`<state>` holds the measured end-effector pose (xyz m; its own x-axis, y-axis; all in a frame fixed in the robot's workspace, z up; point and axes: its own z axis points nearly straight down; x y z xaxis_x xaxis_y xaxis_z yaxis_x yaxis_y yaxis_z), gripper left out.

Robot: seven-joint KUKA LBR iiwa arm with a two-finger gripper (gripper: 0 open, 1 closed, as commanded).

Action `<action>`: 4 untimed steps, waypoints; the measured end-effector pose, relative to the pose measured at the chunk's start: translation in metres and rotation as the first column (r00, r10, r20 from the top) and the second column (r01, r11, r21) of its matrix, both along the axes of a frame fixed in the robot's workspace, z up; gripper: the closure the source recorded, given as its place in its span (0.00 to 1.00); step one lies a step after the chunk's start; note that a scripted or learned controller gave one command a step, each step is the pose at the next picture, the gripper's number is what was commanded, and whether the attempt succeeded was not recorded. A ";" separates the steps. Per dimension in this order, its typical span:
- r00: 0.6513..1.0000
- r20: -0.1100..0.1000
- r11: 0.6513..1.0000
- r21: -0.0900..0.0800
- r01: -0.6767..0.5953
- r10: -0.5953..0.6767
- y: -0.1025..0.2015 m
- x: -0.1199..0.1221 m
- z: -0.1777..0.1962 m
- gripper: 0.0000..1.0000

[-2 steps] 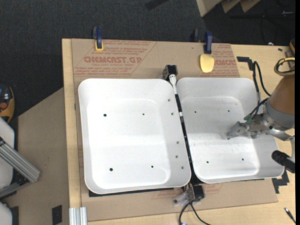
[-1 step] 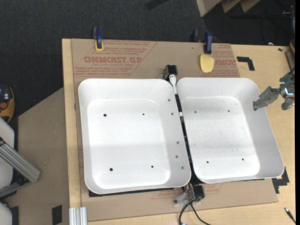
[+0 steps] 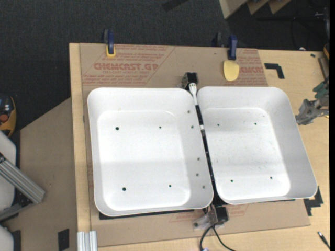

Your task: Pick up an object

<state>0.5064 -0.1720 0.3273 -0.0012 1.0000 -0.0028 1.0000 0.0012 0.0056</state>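
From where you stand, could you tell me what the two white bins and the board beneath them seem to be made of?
The shallow white left bin and shallow white right bin look like moulded plastic: smooth, matte, with rounded corners and thin rims. The flat tan board looks like brown paper-faced sheet, perhaps masked acrylic, judging by its repeated red print; its core is not visible.

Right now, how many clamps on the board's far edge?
2. Left clamp sits above the left bin; right clamp above the right bin, a yellow pad just below it.

Grey metal jaws just inside the view's right edge, reaching leftward
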 end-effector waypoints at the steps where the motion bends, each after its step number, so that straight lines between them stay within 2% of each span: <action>1: 1.000 -0.013 1.000 0.006 -0.001 0.001 0.042 -0.022 -0.074 1.00; 2: 1.000 0.011 1.000 0.002 -0.004 0.004 0.080 -0.021 0.058 1.00; 3: 1.000 -0.016 1.000 0.006 -0.004 0.004 0.137 0.012 -0.048 1.00; 4: 1.000 0.000 1.000 -0.001 0.005 -0.005 0.079 0.032 -0.014 1.00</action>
